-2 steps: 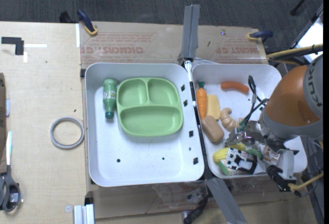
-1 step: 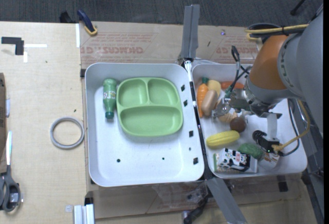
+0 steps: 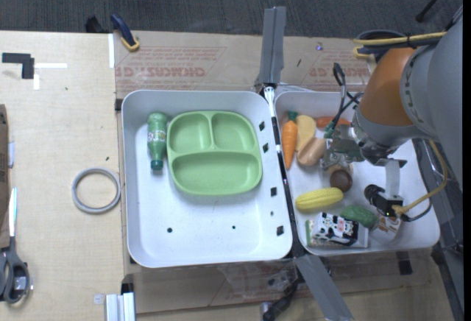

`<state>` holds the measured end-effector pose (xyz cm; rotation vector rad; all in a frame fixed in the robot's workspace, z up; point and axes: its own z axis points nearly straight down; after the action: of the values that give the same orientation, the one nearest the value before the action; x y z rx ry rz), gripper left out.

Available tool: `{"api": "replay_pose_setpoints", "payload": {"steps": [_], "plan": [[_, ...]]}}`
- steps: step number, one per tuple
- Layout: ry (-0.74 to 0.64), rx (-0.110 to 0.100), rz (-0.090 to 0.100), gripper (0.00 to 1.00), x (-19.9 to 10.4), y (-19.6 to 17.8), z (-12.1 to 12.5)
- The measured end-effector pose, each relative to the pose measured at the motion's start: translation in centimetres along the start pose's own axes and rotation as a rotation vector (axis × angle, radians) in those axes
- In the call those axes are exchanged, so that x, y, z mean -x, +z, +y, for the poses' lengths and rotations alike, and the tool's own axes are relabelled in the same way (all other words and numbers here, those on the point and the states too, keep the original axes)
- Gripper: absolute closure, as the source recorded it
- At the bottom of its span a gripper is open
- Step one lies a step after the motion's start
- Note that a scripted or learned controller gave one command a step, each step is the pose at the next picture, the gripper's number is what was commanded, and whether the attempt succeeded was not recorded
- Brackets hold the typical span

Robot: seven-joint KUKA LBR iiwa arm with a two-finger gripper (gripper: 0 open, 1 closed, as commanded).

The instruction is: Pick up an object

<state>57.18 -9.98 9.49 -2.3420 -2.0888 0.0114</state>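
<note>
My hand hangs low in the right bin, beside the carrot; its grip I cannot tell.

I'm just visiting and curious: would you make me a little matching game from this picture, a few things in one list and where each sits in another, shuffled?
Things:
1. green bottle
2. carrot
3. corn cob
4. tape ring

Places:
A. on the bench, left of both bins
B. right bin, along its left wall
C. left bin, beside the green plate
D. right bin, near its middle

Pairs: 1-C, 2-B, 3-D, 4-A
</note>
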Motion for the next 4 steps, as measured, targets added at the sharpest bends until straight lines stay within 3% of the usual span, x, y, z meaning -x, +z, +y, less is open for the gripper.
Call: {"api": "replay_pose_setpoints", "payload": {"steps": [1, 2, 3, 4], "plan": [[0.168, 0.0, 0.001, 1.0, -2.1, -9.3, -3.5], [0.168, 0.0, 0.001, 0.0, -2.1, -9.2, -3.5], [0.091, 0.001, 0.002, 0.0, 0.1, 0.7, -2.4], [0.093, -0.006, 0.002, 1.0, 0.2, 0.3, -2.4]]}}
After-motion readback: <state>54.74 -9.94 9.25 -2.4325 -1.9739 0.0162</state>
